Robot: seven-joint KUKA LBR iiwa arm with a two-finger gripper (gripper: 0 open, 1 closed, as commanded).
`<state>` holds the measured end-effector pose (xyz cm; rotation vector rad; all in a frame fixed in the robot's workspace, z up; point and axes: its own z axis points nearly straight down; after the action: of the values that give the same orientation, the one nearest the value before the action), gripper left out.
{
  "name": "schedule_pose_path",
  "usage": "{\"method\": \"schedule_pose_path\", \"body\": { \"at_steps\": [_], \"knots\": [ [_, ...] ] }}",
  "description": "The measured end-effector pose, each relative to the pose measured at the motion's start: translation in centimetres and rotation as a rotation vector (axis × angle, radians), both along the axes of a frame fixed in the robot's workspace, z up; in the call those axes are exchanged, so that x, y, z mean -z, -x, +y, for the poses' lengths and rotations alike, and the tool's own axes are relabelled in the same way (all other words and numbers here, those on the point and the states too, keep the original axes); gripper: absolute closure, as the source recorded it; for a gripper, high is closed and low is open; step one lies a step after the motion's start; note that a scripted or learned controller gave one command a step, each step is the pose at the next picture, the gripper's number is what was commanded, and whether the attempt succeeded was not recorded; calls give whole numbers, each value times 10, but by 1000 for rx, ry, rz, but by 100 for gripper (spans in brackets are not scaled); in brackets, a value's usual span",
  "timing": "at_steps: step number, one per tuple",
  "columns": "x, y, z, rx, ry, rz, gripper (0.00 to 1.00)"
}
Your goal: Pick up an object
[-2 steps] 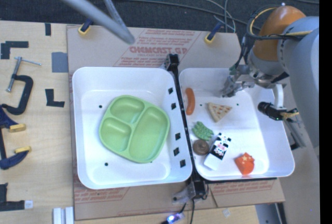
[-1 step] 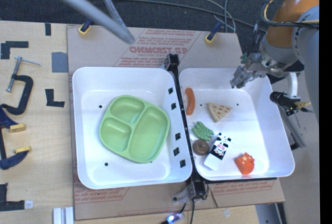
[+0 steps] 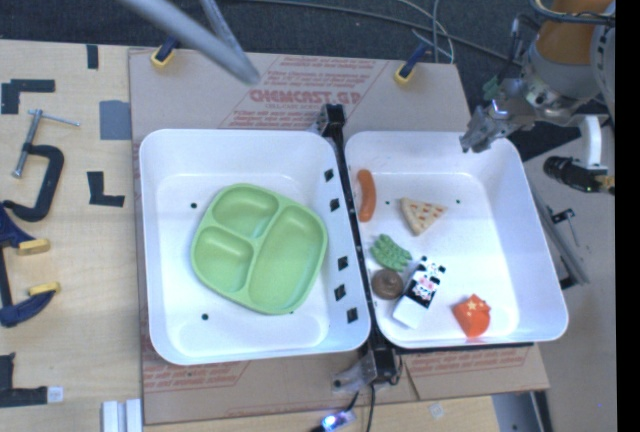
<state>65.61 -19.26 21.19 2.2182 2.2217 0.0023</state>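
Hand (image 3: pixel 478 138) sits over the far right corner of the right bin (image 3: pixel 535 220), at the rim, dark and small in this view. Cannot tell how it is set, and nothing shows in its grip. Grey arm (image 3: pixel 560 80) with orange band runs up and right from it.

Right bin holds 6 loose objects, all lying on the bin floor and all apart from the hand:
- Pizza slice toy (image 3: pixel 423 215), tan wedge, nearest the hand, down and left of it, mid-bin.
- Orange-red sausage (image 3: pixel 366 194), lying lengthwise close to the left wall of the bin, left of the pizza slice.
- Green leafy piece (image 3: pixel 392 252), below the sausage, toward the bin's centre.
- Brown round piece (image 3: pixel 387 283), just beside and below the green one.
- Black-and-white carton (image 3: pixel 420 292), tilted, just right of the brown piece, nearly touching it.
- Red object (image 3: pixel 473 315), near the front right corner, farthest from the hand.

Left bin (image 3: pixel 160 220) holds 1 green divided plate (image 3: pixel 260 248) with 3 compartments, lying flat and turned at an angle, about centre.

Both bins rest side by side on a cardboard sheet (image 3: pixel 300 90) on the counter (image 3: pixel 60 220). 1 black C-clamp (image 3: pixel 35 175) lies at the counter's left.
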Motion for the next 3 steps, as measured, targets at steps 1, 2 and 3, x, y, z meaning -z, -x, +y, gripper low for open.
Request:
{"method": "schedule_pose_path", "body": {
  "at_steps": [1,2,3],
  "knots": [
    [-51,-1,0,0,1,-2,100],
    [-56,21,51,-2,-1,5,100],
    [-40,46,104,-3,-1,7,100]
  ]
}}
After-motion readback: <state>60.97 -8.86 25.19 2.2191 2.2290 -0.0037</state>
